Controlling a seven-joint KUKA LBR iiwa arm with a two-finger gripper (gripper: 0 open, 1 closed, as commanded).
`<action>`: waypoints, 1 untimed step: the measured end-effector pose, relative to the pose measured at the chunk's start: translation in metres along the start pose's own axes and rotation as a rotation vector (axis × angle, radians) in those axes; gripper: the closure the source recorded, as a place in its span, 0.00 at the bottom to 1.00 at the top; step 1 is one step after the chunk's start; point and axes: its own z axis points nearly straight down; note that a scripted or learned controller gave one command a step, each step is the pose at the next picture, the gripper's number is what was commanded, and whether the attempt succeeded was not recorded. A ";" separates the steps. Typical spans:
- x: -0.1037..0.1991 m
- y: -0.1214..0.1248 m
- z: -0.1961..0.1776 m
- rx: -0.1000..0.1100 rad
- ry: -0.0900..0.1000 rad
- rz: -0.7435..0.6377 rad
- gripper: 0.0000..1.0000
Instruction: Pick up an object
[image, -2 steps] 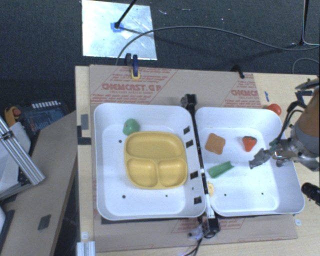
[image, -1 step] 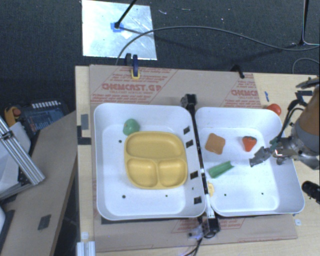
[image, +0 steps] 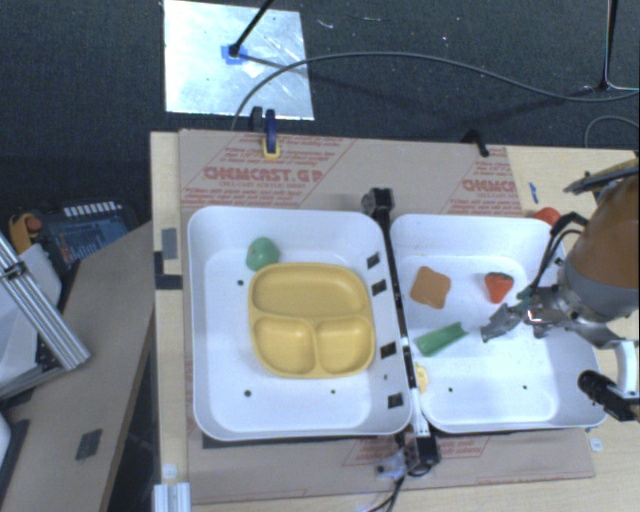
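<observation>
White plastic makes up both shallow bins, set side by side on a sheet of printed cardboard, their inner rims meeting along a dark clipped seam. The left bin (image: 215, 300) holds a yellow three-compartment tray (image: 308, 318) that fills most of its middle, with a small green round piece (image: 262, 252) just off the tray's 11 o'clock corner, near the bin's far wall; narrow strips of bare floor run along the tray's 9 and 6 o'clock sides. The right bin (image: 500, 395) is roomier: an orange-brown square block (image: 431, 287) lies toward 10 o'clock of its centre, a small red-orange piece (image: 498, 287) sits toward 12 o'clock, and a green stick-shaped piece (image: 440, 338) lies tilted toward 9 o'clock, near the seam. A small yellow bit (image: 421, 378) shows at the seam edge around 8 o'clock. The whole 6 o'clock half of this bin's floor is bare. The gripper (image: 497, 326) reaches in from 3 o'clock, its tips low over the bin floor between the red-orange piece and the green stick, just beside the stick's near end; nothing is seen between its fingers, and how far apart they stand cannot be made out. The arm's orange band (image: 610, 240) overhangs the bin's 3 o'clock rim.
</observation>
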 end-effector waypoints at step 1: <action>0.001 -0.001 0.042 0.000 0.000 0.001 0.00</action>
